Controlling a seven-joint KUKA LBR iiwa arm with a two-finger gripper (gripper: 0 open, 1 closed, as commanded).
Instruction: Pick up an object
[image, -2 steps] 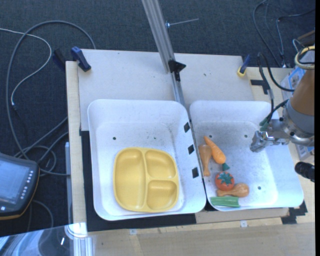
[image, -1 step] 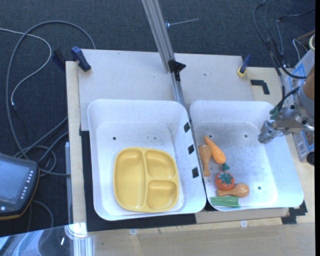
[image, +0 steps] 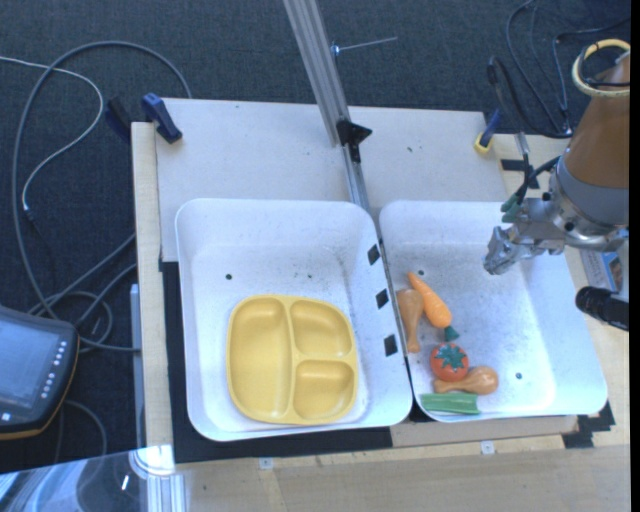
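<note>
In the right bin (image: 540, 330) lie several toy foods. An orange carrot (image: 430, 299) lies on a slant near the bin's left wall, beside a paler orange piece (image: 409, 318). Below them sit a red tomato with a green top (image: 450, 359), a tan piece (image: 479, 379) and a green pod (image: 449, 403). My gripper (image: 499, 254) hangs over the upper middle of the right bin, up and to the right of the carrot and apart from it. Nothing shows between its tips.
The left bin (image: 270, 240) holds a yellow divided plate (image: 293, 358). A metal post (image: 322, 60) slants up from between the bins. Blue clamps (image: 161, 117) sit at the bench's back corners. Cables lie on the dark floor at left, with a screen (image: 30, 375) at the lower left.
</note>
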